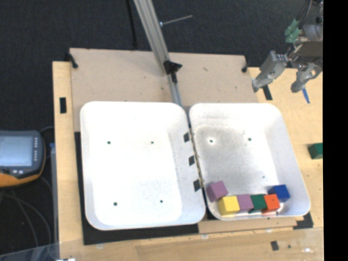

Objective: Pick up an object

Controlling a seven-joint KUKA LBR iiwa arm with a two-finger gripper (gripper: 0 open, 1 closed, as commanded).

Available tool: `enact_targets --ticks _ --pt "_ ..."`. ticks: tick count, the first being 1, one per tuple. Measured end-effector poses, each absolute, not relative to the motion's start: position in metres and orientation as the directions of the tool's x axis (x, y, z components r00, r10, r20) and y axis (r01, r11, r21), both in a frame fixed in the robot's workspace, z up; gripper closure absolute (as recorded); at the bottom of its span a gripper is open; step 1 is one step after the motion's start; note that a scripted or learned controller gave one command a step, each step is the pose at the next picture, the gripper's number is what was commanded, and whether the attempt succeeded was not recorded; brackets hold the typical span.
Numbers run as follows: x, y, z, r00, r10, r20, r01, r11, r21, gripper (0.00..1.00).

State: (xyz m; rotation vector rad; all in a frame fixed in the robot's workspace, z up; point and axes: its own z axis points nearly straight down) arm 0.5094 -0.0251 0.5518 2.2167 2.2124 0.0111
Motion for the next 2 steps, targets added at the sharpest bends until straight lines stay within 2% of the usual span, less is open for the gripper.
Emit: enact_targets --ticks 1,2 --pt "0.504 -0.038 0.532 0.002 1.0 -0.002 1.0 -0.002 0.002 0.0" --pt "0.505 -0.038 0.544 -0.006 1.0 -0.004 1.0 0.006 0.007 1.0"
